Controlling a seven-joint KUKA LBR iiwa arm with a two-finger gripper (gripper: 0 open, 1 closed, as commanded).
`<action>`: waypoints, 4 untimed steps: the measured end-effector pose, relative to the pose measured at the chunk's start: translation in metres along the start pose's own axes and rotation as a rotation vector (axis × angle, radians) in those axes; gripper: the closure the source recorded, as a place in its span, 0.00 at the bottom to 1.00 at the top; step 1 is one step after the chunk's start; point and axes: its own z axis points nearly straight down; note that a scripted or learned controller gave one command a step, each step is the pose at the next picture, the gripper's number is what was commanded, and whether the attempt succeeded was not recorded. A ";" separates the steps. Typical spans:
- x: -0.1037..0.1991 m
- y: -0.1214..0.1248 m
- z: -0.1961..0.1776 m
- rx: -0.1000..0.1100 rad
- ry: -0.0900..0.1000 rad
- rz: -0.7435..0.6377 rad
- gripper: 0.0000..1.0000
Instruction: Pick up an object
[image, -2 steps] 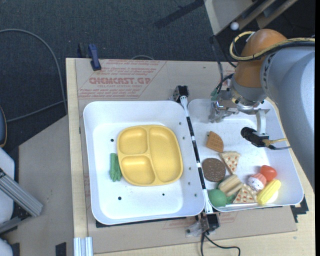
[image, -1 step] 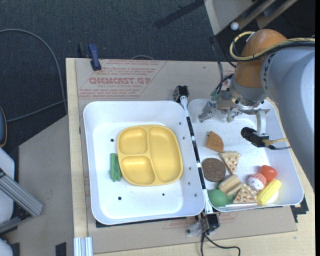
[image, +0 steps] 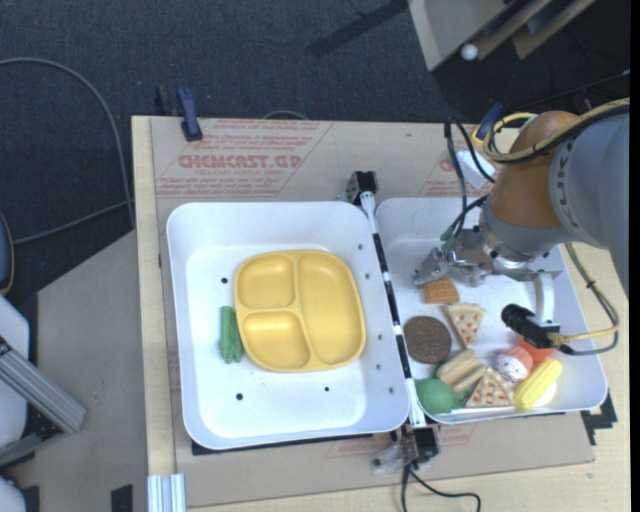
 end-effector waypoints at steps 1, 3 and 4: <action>0.013 -0.011 0.000 0.001 0.001 -0.001 0.00; 0.016 -0.005 -0.010 -0.005 0.000 0.000 1.00; 0.099 -0.003 -0.101 -0.003 0.001 -0.002 1.00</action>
